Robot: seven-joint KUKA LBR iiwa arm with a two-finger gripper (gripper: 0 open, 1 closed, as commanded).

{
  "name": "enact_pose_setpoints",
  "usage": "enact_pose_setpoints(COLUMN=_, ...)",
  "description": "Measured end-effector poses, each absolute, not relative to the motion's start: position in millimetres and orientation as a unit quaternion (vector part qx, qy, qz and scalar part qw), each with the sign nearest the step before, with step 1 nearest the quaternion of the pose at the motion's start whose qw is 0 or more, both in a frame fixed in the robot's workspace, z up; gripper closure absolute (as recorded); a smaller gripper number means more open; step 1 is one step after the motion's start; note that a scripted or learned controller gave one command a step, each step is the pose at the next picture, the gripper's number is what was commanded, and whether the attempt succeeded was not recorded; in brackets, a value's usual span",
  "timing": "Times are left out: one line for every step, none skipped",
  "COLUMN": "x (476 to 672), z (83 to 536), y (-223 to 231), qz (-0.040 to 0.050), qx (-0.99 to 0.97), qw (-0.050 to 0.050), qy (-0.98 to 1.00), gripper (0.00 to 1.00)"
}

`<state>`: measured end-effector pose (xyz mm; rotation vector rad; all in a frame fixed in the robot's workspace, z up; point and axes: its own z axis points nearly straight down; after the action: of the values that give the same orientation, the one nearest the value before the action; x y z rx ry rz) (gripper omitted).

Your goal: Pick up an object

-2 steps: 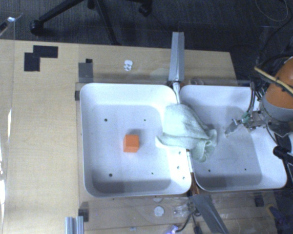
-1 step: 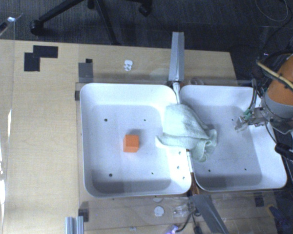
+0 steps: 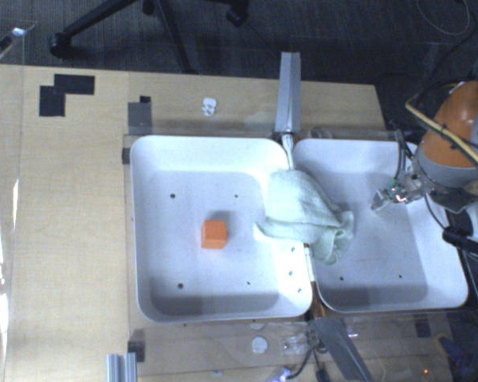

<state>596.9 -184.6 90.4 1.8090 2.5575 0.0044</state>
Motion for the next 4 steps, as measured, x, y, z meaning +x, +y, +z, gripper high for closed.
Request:
enact_pose_setpoints(x=649.1, z=172, y=-178, qz=0.0014, qx=0.545, qw=0.004, qy=0.838, gripper=1.0)
enact_pose_setpoints(x=651.3, z=184, y=-177, qz=0.0023, qx=0.543, qw=0.008, qy=0.84, gripper=1.0)
enact_pose_setpoints(x=670.7, z=188, y=-156, qz=0.0013, qx=0.474, qw=0.004, qy=0.881, gripper=1.0)
enact_pose_setpoints(x=670.6, z=205, y=-128, qz=0.0011, qx=0.344, qw=0.004, qy=0.939, gripper=1.0)
